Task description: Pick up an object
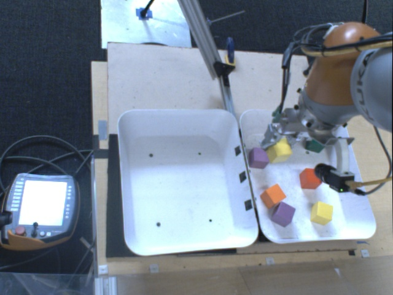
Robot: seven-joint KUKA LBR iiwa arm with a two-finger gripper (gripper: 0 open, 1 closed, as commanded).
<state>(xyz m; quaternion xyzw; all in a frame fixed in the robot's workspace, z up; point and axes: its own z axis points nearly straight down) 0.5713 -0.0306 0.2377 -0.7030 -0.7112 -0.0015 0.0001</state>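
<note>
The right bin holds several small blocks. A yellow block lies near its far left, right under my gripper, which hangs over it from the right and seems to touch its top. A purple block sits just left of the yellow one. A green block peeks out from under the wrist. Nearer the front lie a red block, an orange block, a second purple block and a second yellow block.
The left bin stands beside the right one, their walls meeting near the purple block. A slanted metal pole crosses the back of the bench. A black cable plug hangs beside the red block. A teach pendant lies at far left.
</note>
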